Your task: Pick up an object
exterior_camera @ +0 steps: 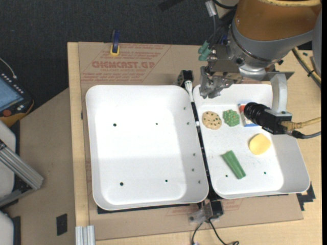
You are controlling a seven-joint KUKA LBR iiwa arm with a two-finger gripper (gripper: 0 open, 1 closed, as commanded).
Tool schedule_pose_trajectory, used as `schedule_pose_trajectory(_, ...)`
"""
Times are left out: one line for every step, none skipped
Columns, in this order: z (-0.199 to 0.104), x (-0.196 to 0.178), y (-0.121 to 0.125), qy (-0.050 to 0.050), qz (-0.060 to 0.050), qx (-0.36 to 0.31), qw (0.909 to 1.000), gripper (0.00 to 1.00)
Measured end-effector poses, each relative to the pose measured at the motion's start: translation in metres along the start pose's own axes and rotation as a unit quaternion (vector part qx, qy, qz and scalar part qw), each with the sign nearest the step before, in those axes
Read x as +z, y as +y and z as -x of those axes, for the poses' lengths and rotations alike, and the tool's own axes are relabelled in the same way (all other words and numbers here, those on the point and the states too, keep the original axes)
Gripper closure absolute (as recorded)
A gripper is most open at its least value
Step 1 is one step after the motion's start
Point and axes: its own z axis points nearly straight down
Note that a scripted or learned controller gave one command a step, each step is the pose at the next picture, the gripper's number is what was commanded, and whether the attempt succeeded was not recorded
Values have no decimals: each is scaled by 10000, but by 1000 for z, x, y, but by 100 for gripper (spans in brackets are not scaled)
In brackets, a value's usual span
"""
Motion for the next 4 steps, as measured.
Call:
schedule_pose_trajectory(25,67,-46,-19,-79,58,10000,100)
schedule_pose_trajectory(15,47,-19,-13,-11,31,10000,100)
schedule_pose_trajectory(65,117,-46,-23,-80,72,9999,100)
schedule_pose_trajectory(21,43,-42,-1,15,13,10000,100)
